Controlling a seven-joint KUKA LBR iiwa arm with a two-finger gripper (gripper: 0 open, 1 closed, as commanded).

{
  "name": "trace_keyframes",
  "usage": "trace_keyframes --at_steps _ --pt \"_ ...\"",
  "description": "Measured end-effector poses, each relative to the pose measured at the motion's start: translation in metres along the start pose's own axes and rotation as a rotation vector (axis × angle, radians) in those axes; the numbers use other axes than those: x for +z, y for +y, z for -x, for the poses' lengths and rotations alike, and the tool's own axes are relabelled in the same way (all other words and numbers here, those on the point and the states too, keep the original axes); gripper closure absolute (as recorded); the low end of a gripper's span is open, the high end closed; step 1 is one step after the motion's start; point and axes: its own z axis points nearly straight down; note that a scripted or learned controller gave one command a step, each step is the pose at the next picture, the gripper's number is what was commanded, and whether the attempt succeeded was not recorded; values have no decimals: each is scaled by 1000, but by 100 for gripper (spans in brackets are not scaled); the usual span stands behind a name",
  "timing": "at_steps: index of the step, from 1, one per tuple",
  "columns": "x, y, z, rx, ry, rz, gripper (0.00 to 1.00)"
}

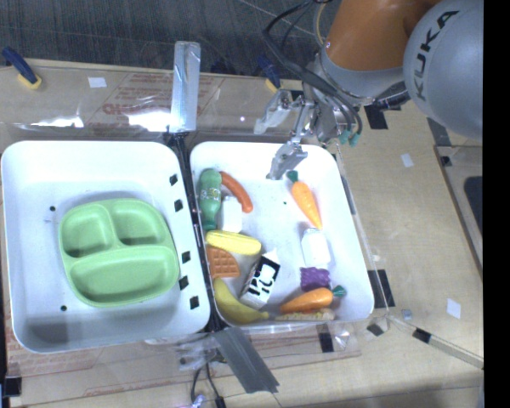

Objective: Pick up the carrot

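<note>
Your gripper hangs over the right bin's far rim, holding nothing; I cannot tell how far it's open. Bare floor surrounds the orange, green-topped carrot just beneath.

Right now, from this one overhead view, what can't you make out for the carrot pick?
- Gripper: open or shut unclear, too small and blurred.
- Its height above the carrot: a single slanted view can't settle it.
- Second carrot: lower edge hidden by the right bin clutter.
- Banana: partly under the black-and-white card.
</note>
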Motion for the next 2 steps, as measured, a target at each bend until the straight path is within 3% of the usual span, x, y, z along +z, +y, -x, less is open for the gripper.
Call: trace_keyframes --at_steps 1,2 --pt "67 -50 15 81 7 1 0" --pt "197 -65 4 67 2 2 0"
